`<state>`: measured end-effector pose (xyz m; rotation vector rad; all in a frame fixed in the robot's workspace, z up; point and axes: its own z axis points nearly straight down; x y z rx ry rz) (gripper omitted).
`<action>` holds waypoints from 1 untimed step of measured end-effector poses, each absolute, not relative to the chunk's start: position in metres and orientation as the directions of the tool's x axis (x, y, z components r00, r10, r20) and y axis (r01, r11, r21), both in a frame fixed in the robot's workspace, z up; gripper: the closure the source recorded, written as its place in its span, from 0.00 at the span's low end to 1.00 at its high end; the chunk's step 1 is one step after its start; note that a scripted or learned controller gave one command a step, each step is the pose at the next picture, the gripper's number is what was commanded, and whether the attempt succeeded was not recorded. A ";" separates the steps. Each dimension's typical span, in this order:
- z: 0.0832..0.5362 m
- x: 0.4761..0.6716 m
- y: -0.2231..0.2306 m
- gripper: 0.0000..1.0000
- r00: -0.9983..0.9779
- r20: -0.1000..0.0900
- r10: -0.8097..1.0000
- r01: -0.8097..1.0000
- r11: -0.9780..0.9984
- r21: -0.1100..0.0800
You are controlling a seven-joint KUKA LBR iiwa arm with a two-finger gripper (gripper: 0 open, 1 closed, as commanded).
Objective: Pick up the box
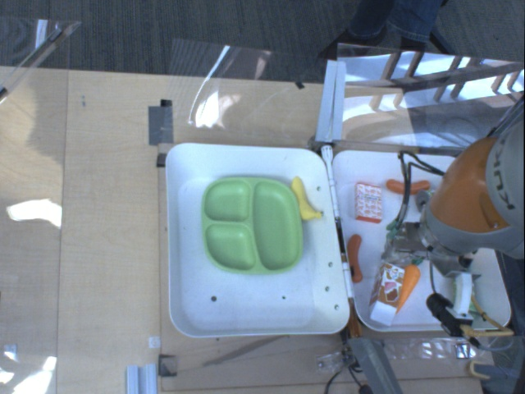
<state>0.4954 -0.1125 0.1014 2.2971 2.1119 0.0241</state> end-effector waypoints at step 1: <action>0.101 0.495 -0.113 0.00 0.084 -0.003 0.996 0.996 -0.084 0.026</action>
